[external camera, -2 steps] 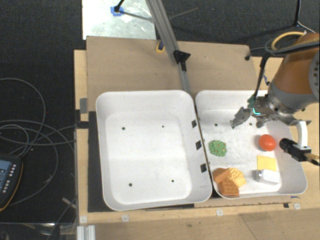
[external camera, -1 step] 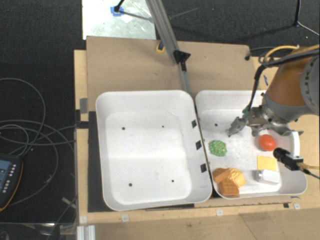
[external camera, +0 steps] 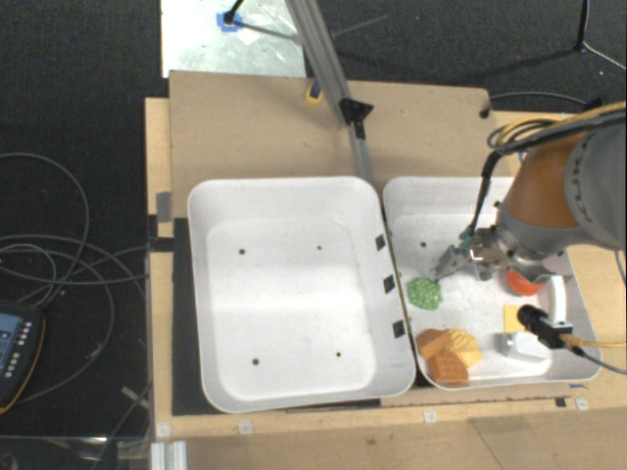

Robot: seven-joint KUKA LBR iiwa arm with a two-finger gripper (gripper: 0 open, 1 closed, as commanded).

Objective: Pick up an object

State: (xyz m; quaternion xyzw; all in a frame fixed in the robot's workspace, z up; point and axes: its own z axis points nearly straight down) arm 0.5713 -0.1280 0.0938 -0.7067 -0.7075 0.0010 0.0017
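Note:
In the right bin [external camera: 411,213], a green round object [external camera: 424,293] lies near the left wall. My gripper [external camera: 453,261] hovers just above and to the right of it, pointing down-left, with nothing visibly held. An orange-brown lump [external camera: 449,352] sits at the bin's front edge. A small yellow block [external camera: 511,315], a red-orange piece [external camera: 521,283] and a pale grey object [external camera: 519,346] lie on the right side, partly under the wrist and cable.
The left bin [external camera: 289,292] stands beside the right one, with dark clips along the shared wall. A grey tripod pole [external camera: 328,62] slants across the back of the bench. Yellow and black cables [external camera: 529,130] trail from the arm at the right.

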